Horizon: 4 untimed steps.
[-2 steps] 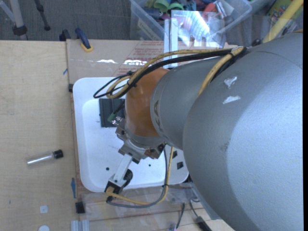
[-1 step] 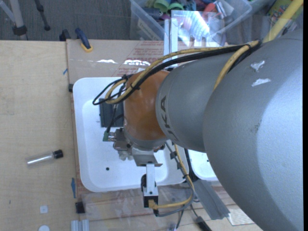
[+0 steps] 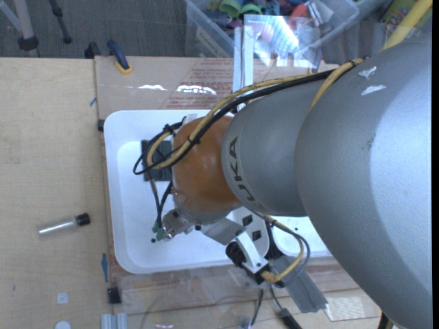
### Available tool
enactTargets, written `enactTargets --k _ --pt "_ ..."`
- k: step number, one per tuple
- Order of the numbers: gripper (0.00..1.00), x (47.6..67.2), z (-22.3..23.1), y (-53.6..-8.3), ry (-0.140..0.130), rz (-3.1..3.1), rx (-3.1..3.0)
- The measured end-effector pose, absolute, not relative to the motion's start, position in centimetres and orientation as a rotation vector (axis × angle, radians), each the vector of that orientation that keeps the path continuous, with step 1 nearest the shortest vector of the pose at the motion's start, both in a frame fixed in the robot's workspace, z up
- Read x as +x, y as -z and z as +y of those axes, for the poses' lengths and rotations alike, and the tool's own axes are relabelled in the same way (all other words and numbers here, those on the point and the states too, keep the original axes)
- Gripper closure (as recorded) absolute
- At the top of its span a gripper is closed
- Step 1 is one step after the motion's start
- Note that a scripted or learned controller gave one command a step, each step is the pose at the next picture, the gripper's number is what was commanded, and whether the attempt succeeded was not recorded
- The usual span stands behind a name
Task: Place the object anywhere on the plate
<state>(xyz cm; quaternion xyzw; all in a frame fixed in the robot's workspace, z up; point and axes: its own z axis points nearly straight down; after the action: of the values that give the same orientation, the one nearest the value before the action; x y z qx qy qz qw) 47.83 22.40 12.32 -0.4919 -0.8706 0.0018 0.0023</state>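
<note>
Hung low over the white bin (image 3: 130,252), arm (image 3: 288,156) masking plate, object and gripper state alike; risked closing on nothing.

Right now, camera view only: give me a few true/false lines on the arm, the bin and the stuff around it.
1. The arm covers much of the white bin. True.
2. A small tube with a black cap lies inside the bin. False: it lies on the wooden bench, left of the bin.
3. A clear tub of colourful items sits beyond the bin, at the top of the view. True.
4. The band above the wrist is blue. False: it is orange.
</note>
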Motion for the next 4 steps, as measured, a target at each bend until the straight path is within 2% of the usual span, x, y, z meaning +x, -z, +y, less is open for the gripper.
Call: enactTargets --k 1,2,3,4 --pt "1.0 48.2 20.9 -18.7 0.003 -3.044 -0.78" --pt "1.0 48.3 22.6 -9.2 0.016 -2.994 -0.98" --pt "1.0 48.3 22.5 -9.4 0.01 -3.15 -0.153" --pt "1.0 48.9 22.5 -17.7 0.002 -2.959 -1.06"
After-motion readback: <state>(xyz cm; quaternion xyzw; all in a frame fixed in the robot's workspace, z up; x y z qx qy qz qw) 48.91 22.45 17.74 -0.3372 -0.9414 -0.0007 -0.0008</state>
